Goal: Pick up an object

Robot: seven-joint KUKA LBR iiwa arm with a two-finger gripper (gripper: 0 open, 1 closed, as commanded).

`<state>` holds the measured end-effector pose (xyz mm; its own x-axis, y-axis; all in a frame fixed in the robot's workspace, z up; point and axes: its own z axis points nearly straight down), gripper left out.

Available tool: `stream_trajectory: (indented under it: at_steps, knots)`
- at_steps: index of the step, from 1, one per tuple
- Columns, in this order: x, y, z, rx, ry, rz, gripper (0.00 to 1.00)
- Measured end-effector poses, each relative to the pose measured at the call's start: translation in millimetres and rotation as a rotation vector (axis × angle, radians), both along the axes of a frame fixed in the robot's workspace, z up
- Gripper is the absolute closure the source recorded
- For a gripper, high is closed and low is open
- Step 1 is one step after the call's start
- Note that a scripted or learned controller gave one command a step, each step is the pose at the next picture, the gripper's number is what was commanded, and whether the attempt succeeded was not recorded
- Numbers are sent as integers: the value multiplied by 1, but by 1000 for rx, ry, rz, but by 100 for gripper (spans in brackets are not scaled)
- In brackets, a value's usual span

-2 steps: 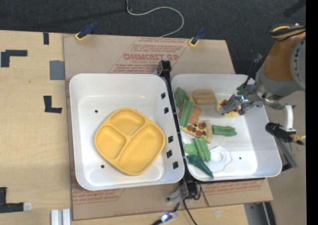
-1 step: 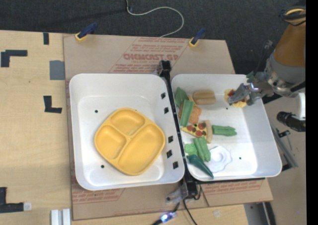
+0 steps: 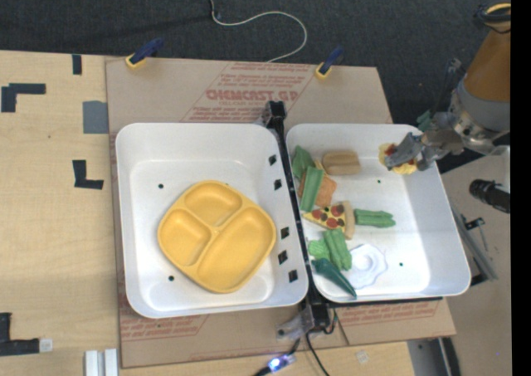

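Observation:
My gripper hangs over the far right part of the right bin, reaching in from the right. A small yellow toy with a red spot sits between its grey fingers, lifted off the bin floor. Loose toy food lies along the bin's left side: a tan bread piece, green strips, an orange piece, a pizza slice, a green pea pod, a dark green pepper and a white fried egg.
The left bin holds a yellow divided plate. A black divider clip sits where the bins meet. Both bins rest on cardboard held by two blue-yellow clamps. A white cable loops behind.

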<state>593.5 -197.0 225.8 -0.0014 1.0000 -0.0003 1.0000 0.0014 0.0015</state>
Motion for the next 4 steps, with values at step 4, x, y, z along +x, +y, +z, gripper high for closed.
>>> stream_trajectory:
  at_steps: [4]
  knots:
    - [-24,212,3,3,3,6,100]
